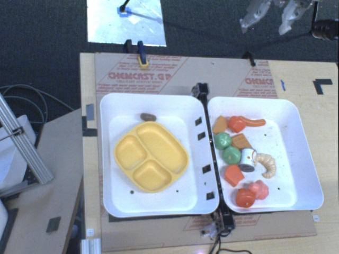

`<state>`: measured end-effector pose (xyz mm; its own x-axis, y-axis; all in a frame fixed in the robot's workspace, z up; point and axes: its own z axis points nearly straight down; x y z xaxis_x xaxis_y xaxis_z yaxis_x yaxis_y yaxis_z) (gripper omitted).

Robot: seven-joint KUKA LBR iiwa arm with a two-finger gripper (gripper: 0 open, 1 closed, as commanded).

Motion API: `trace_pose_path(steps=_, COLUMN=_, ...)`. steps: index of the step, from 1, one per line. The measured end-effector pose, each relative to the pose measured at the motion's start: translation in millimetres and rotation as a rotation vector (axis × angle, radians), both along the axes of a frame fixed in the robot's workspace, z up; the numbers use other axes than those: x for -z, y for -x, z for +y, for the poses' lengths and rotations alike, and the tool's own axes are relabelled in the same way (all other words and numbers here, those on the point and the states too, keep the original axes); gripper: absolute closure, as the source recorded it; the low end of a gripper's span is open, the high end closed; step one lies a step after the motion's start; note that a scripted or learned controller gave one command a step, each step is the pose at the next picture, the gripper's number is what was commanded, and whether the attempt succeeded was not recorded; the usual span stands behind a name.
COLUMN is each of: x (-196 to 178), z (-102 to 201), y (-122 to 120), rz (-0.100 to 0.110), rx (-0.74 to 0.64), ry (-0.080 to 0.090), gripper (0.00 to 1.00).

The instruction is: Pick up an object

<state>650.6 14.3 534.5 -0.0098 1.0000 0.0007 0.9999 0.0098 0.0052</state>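
My gripper (271, 21) hangs at the top right, high above the bench and well behind the right bin (302, 142). Its two pale fingers (254, 14) are spread apart with nothing between them. The right bin holds several toy foods: an orange carrot-like piece (244, 123), two green balls (226, 147), a small white can (247, 159), a tan shrimp (267, 164), a red block (233, 174), a red tomato (244, 197) and a pink piece (259, 189).
The left bin (114, 194) carries a yellow divided plate (151, 156) and a small brown item (148, 117) behind it. A black hinge strip (207, 142) runs between the bins. A shiny metal sheet (126, 15) lies behind the bench.
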Motion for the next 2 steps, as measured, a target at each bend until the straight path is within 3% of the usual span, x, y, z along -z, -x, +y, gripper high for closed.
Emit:
trace_pose_path(steps=1, x=-12.1, z=-3.5, y=2.4, rz=0.000, rx=0.002, ry=0.002, gripper=1.00)
trace_pose_path(steps=2, x=-12.0, z=-3.5, y=2.3, rz=-0.001, rx=0.001, ry=0.002, gripper=0.00)
